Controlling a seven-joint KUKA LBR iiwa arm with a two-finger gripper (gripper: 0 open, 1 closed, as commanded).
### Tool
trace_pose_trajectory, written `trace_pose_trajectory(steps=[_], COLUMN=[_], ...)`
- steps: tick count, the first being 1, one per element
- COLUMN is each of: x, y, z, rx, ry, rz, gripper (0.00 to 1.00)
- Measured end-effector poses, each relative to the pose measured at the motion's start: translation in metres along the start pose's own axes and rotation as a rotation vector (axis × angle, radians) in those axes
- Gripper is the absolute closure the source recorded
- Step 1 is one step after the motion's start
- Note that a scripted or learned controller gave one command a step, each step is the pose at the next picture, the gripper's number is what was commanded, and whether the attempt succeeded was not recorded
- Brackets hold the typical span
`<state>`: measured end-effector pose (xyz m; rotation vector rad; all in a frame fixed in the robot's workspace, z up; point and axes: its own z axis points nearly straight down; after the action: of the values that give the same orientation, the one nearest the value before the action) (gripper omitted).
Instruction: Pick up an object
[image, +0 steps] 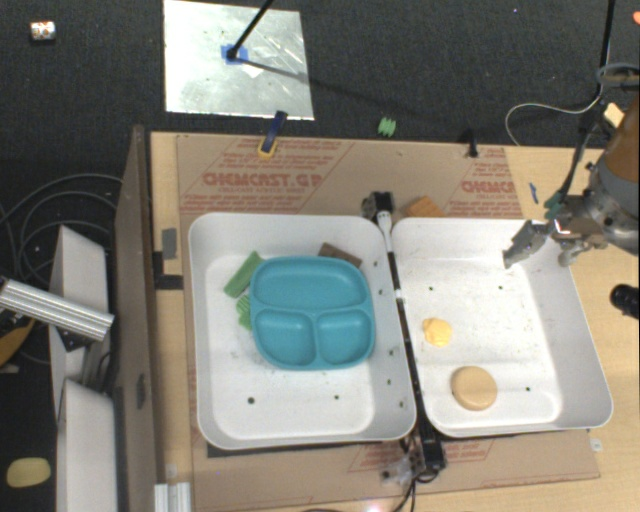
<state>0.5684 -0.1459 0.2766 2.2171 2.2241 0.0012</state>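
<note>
White right bin (560, 330) holds a round tan puck (474, 387).

Dark carpet floor (80, 90) around a tan worktop (330, 165) with red print. Shiny metal sheet (240, 60) lies on the floor; black cables (50, 215) coil at left.

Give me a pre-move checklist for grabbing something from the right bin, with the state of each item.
1. Targets in the right bin: a yellow piece and a tan disc. Ok.
2. The two lie apart, with room around each. Ok.
3. Gripper above the bin's far right part, away from both. Ok.
4. Nothing between its fingers. Ok.
5. Finger opening wide enough for the disc. Cannot tell.
6. Blue tray sits in the left bin, out of the way. Ok.
</note>
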Motion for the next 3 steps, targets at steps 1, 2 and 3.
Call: trace_pose_trajectory(steps=[1,2,3], x=[0.009,0.055,0.016], y=[-0.085,-0.081,0.029], z=[0.091,0.196,0.19], rx=[0.013,-0.003,-0.012], ry=[0.004,0.001,-0.004], rz=[0.005,-0.002,-0.003], gripper=[0.0,0.0,0.0])
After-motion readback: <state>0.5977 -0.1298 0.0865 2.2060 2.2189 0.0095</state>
